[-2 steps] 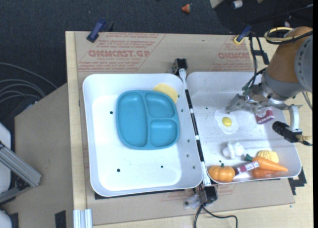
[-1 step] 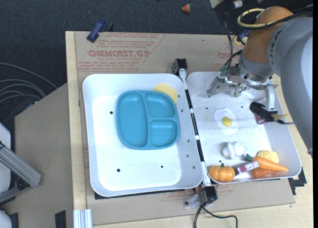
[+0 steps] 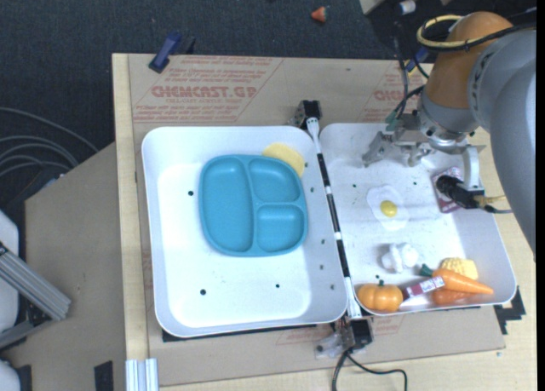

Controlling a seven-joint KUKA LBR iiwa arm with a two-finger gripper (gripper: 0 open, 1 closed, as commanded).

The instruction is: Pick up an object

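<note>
Along the near wall of the right bin (image 3: 426,232) lies a crowded row: a small orange pumpkin (image 3: 379,297), a red-and-white tube (image 3: 417,290), a carrot (image 3: 461,284) and, just behind it, a cob of corn (image 3: 452,267). These touch or nearly touch one another and hug the wall, so a finger would have little room to go down beside any of them. I judge them poor first choices.

A little farther in sits a small white object (image 3: 397,256), too blurred to name, with bare floor around it.

Farther still, near the middle of that bin, the fried egg toy (image 3: 387,207) lies flat and well apart from everything else. It is the nearest thing to the pincer (image 3: 394,158), which hangs over the far part of the same bin with its fingers spread and nothing between them.

The egg looks like the sensible target, but it is thin. The fingers would have to come straight down astride it, almost to the bin floor, and close across the narrow way of the white. Closing too high would miss it.

In the left bin (image 3: 174,236) a blue divided plate (image 3: 252,205) fills the middle, with a yellow piece (image 3: 286,157) tucked at its far right corner. Both are far from the pincer and awkward to pinch. The bins rest on a brown surface (image 3: 213,91).
</note>
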